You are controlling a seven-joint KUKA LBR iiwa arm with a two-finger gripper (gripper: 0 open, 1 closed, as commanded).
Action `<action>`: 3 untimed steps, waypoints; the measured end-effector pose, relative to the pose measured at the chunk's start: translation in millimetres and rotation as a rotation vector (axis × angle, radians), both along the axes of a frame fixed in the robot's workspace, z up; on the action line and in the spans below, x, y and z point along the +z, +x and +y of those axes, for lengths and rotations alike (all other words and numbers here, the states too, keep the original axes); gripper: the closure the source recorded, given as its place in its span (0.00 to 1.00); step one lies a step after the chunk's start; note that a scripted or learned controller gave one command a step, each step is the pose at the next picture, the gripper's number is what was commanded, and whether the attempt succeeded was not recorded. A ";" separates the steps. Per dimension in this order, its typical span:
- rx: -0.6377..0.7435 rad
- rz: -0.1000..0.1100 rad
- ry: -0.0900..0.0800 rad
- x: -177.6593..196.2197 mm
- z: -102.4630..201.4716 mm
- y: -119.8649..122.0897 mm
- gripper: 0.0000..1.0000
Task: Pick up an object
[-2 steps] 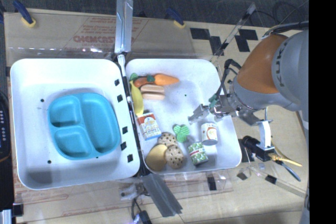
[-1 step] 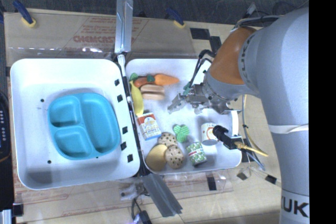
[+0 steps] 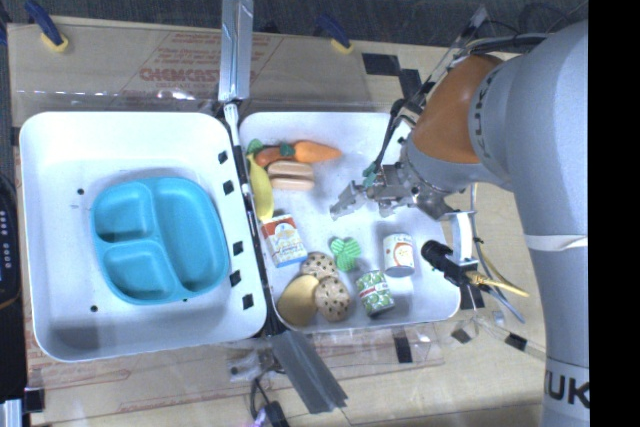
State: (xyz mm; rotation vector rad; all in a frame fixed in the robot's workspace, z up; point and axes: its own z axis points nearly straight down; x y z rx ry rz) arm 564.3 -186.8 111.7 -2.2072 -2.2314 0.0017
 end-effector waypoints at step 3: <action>-0.159 0.000 -0.002 -19.6 2.9 -87.0 0.00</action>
